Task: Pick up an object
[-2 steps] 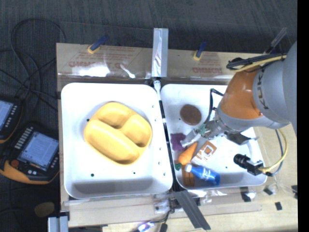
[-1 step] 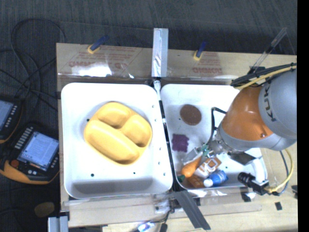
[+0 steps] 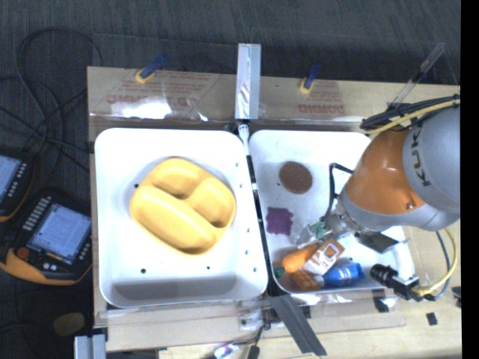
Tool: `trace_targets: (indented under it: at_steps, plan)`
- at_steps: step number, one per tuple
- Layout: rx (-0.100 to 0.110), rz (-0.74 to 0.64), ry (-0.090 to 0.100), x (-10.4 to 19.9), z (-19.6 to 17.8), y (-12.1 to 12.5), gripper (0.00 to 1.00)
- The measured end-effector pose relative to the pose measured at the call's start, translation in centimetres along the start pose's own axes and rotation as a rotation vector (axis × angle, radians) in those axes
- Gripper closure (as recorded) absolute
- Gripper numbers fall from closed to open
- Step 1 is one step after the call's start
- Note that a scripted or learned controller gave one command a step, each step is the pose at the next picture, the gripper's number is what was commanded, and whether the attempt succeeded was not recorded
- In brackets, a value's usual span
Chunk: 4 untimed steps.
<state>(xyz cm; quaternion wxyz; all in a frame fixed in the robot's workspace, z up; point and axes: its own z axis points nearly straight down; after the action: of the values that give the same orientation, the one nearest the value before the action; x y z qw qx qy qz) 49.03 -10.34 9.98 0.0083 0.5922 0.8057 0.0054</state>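
arm low over the right bin's clutter

the arm (image 3: 408,178) reaches into the right bin (image 3: 262,152), its gripper (image 3: 323,230) down among a pile near the front wall: an orange object (image 3: 296,259), a small carton (image 3: 326,256) and a blue bottle (image 3: 343,274). whether the claw is apart or together cannot be told. a purple piece (image 3: 279,220) and a brown disc (image 3: 296,176) lie apart behind. a yellow lump (image 3: 182,204) sits in the left bin (image 3: 108,275).

Two shallow white bins sit side by side: a left bin (image 3: 105,200) and a right bin (image 3: 314,144). The left holds one large yellow object (image 3: 182,204). The right holds one brown disc (image 3: 296,176), one purple piece (image 3: 278,221), one orange item (image 3: 296,259), one small carton (image 3: 325,256) and one blue item (image 3: 344,274).
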Motion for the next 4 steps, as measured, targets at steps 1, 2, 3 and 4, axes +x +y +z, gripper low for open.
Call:
trace_targets:
  at_steps: [1, 2, 3, 4]
  plan:
    - [0.018, -0.088, 0.006, 4.3, -15.1, 5.8, 1.0]
    - [0.019, -0.088, 0.006, 4.3, -15.1, 5.8, 0.0]
    - [0.021, -0.086, 0.004, 3.0, -8.1, 12.7, 0.0]
    - [0.021, 0.048, 0.005, 10.6, -12.6, 13.0, 0.0]
